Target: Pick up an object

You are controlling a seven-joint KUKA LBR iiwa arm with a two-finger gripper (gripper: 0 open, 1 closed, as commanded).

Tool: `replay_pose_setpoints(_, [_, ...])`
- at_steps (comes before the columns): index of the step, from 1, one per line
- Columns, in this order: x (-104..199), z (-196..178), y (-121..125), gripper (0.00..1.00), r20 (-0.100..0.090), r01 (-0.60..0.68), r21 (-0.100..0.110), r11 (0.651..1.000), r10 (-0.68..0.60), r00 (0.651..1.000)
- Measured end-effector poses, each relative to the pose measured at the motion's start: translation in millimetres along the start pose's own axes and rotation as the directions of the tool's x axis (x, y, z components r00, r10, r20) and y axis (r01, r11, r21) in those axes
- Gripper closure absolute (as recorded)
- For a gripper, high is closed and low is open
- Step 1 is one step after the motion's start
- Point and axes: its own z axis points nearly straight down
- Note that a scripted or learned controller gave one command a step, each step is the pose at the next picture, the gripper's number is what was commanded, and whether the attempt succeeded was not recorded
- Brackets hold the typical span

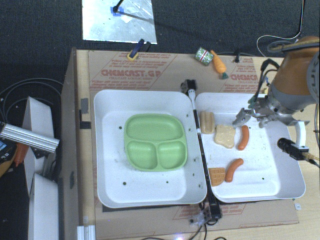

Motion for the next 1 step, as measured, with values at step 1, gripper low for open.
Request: replay_pose_setpoints(1, [-19.2, 71.7, 1.2, 0.0, 0.0, 0.0, -0.006, 1.0, 0.0, 1.0])
